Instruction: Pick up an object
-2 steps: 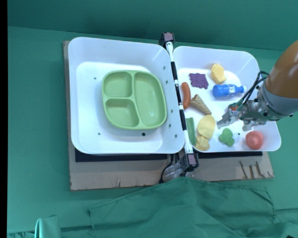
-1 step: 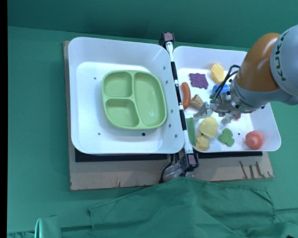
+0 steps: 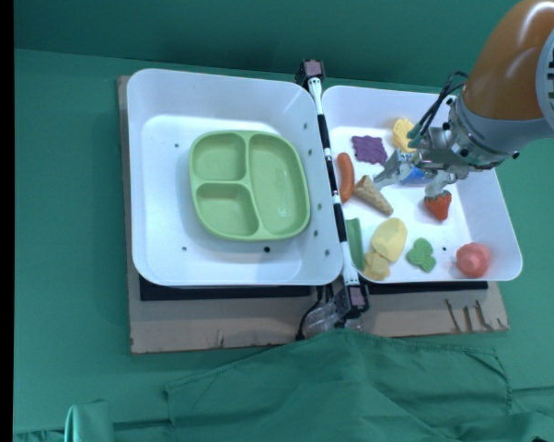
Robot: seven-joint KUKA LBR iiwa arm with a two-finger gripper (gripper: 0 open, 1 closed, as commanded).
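The gripper (image 3: 412,175) hangs low over the right bin (image 3: 498,210), its fingers spread apart and clasping nothing; one tip sits near a blue piece (image 3: 413,175), largely hidden beneath it. The arm (image 3: 521,63) slants in from the upper right corner. Just below the fingers lies a red strawberry (image 3: 438,205); toward the bin's left edge lie an ice-cream cone (image 3: 374,195), sausage (image 3: 345,175) and purple grapes (image 3: 370,148). A green divided plate (image 3: 249,185) sits in the left bin (image 3: 157,109).
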